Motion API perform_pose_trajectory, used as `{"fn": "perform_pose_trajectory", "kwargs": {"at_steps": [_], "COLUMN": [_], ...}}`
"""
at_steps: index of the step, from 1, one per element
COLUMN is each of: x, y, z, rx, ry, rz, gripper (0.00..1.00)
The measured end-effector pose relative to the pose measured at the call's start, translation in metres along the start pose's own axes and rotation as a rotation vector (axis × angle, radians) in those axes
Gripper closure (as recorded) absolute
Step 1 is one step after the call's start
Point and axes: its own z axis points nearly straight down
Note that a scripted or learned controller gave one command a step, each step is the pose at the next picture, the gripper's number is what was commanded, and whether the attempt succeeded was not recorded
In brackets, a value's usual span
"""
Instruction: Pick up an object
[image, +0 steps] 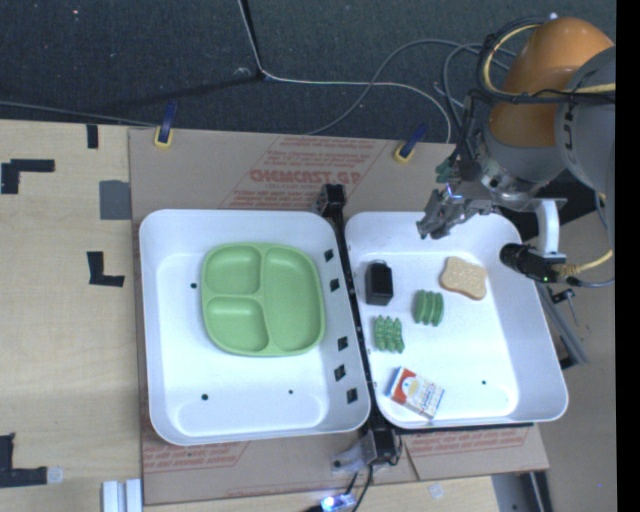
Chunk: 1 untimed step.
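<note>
My gripper (437, 224) hangs over the far edge of the right bin (520, 395), above and left of a tan bread slice (464, 278). Nothing shows between its fingers. Below it in the same bin lie a small black block (378, 283), two green ridged pieces (429, 307) (388, 333), and a red, white and blue packet (414, 391) near the front. The left bin (170, 400) holds a green divided plate (263, 299).
A black clip divider (340, 290) runs between the two bins. Cables (400, 70) trail across the dark backdrop behind the bench. The arm's orange band (550, 80) and a black fitting (530, 262) crowd the right bin's far right corner.
</note>
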Motion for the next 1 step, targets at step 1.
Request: {"fn": "perform_pose_trajectory", "kwargs": {"at_steps": [1], "x": [0.0532], "y": [-0.0046], "z": [0.0102], "rx": [0.002], "ry": [0.0], "rz": [-0.001], "gripper": [1.0]}}
